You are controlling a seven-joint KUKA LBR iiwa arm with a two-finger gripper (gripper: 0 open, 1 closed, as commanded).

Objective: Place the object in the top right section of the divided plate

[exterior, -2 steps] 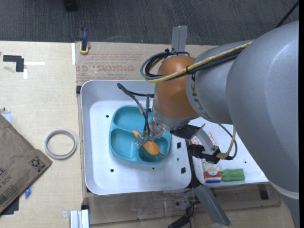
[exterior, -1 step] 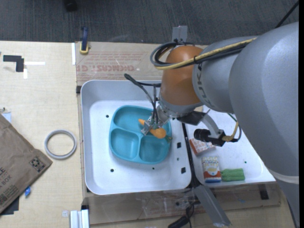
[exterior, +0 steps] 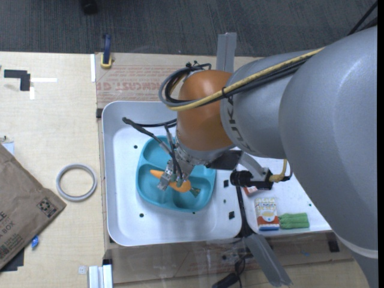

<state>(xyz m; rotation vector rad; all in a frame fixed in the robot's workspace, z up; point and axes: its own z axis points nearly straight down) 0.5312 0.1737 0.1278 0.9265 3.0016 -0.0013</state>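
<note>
- Pincer (exterior: pixel 170 179) low over blue plate (exterior: pixel 150 188), at orange carrot (exterior: pixel 180 185); grip state unclear.
- Arm (exterior: pixel 204 110) hiding plate's upper part.
- Tape ring (exterior: pixel 76 181) on tabletop (exterior: pixel 48 125), left of bin (exterior: pixel 120 221).
- Small box (exterior: pixel 266 213), green object (exterior: pixel 294 221) in right bin.

This looks like a robotics lab. A large grey arm (exterior: pixel 312 113) with loose cables reaches over white bins (exterior: pixel 120 221) on a plywood bench (exterior: pixel 48 125). A tape roll (exterior: pixel 76 181) and a cardboard box (exterior: pixel 21 209) lie beside them.
</note>
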